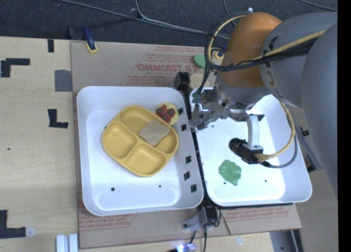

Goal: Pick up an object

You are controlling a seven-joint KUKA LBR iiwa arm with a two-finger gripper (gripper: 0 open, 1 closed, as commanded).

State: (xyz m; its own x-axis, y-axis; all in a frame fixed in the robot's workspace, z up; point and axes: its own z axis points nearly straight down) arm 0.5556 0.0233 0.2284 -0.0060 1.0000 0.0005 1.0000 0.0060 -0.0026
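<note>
Grey arm (307,64) looms at frame right, its tool (204,115) of unreadable grip above the right bin (296,190); for the green object (230,172) at lower centre-right, I'd descend squarely, closing late.

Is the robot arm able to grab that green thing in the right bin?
Probably yes. The green thing lies alone on the bare floor of the right bin, nothing on top of it, and the arm's gripper hangs over the same bin, close by.

Grey arm (312,53), orange band (249,48), yellow and black cables; wrist detail unclear.
</note>
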